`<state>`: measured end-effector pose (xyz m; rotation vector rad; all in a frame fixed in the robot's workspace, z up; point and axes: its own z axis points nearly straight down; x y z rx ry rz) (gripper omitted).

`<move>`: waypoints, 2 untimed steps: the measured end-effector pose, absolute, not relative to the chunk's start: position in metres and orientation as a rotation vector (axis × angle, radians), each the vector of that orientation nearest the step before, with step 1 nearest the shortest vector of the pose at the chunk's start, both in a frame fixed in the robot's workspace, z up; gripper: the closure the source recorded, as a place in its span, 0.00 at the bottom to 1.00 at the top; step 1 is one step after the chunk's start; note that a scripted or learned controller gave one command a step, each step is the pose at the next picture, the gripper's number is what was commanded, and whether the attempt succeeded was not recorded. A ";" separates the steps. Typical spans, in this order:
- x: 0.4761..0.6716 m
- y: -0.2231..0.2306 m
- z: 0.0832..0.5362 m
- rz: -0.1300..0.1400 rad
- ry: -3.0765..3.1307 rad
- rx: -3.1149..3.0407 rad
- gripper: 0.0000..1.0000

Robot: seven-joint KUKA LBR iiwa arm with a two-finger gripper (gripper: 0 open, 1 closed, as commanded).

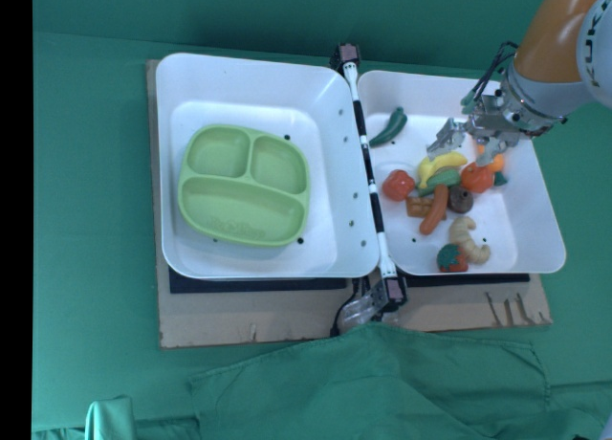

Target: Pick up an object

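The gripper (470, 139) hangs over the upper part of the right bin (535, 228), reaching in from the right; its two fingers stand spread apart, and nothing shows between them, so it holds nothing; the toy food lies heaped in the middle of that bin, and the heap sits below and slightly left of the fingertips in the view; nearest of all are the banana (442, 165), whose long axis runs roughly left to right with a slight upward tilt at the right end, and the orange (475, 178), round, just below the right finger; I judge either of these the likely target, since the fingers stand almost directly above them; the carrot (434, 210) lies farther down, its long axis slanting from lower left to upper right; the tomato (398, 184) sits to the left of the heap; the green pepper (389, 127) lies apart, up near the divider; the croissant (469, 235) and strawberry (449, 258) lie nearest the bin's lower edge; the left bin (191, 79) bears a green plate (245, 185), well apart from the gripper; whether the fingers touch the pile yet I cannot tell
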<state>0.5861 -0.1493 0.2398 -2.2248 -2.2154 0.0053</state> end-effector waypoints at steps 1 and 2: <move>0.594 -0.158 0.190 0.003 -2.217 -2.227 0.00; 0.597 -0.159 0.185 -0.007 -2.224 -2.230 0.00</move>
